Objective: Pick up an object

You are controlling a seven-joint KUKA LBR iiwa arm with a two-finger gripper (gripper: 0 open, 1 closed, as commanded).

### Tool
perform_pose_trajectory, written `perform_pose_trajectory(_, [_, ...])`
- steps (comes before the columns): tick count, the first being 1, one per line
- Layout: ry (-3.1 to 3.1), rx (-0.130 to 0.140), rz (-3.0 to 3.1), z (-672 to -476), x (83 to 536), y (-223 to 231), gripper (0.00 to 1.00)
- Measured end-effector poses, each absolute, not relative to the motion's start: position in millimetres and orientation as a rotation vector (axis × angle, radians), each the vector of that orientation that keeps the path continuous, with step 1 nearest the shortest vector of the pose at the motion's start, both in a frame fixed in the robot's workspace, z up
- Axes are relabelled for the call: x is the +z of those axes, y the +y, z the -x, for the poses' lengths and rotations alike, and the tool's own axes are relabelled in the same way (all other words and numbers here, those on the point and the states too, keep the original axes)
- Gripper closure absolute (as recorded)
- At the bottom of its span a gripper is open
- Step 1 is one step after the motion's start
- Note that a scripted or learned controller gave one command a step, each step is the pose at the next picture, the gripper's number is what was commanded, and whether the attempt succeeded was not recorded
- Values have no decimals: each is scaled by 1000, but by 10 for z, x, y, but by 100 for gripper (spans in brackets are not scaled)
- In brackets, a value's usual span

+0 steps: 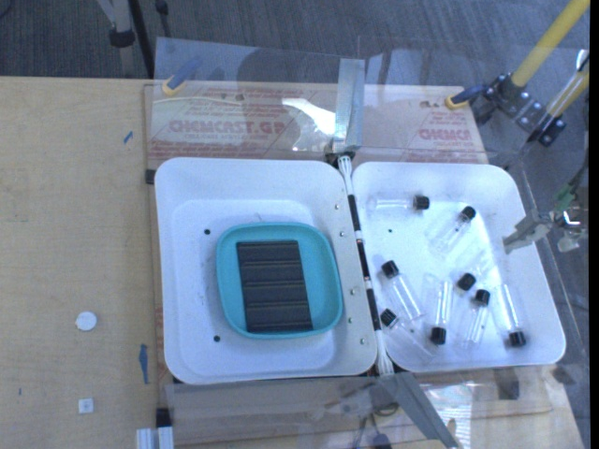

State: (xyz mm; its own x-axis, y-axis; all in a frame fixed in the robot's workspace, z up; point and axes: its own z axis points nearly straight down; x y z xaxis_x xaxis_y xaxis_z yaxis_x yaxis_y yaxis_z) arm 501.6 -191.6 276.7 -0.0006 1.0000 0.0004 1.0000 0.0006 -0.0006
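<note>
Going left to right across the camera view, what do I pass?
White disc on the bench → teal tray holding a dark ribbed block → divider between the bins → black-capped clear vials → right bin's outer rim.

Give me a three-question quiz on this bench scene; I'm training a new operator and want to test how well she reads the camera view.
1. True or false: the teal tray sits in the right bin.
2. Multiple choice: the caps on the clear vials are (a) white, (b) black, (c) orange.
3. Fill in: the dark ribbed block lies inside the ____.

Key:
1. False. The teal tray is in the left bin; the vials lie scattered in the right one.
2. b, black.
3. teal tray.
</note>
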Motion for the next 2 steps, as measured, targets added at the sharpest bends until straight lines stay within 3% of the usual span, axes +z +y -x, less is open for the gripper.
perform_pose_trajectory(1, [-2242, 0, 2201, -5022, 1501, -1920, 0])
perform_pose_trajectory(2, [-2272, -2, 2175, -4836, 947, -1937, 0])
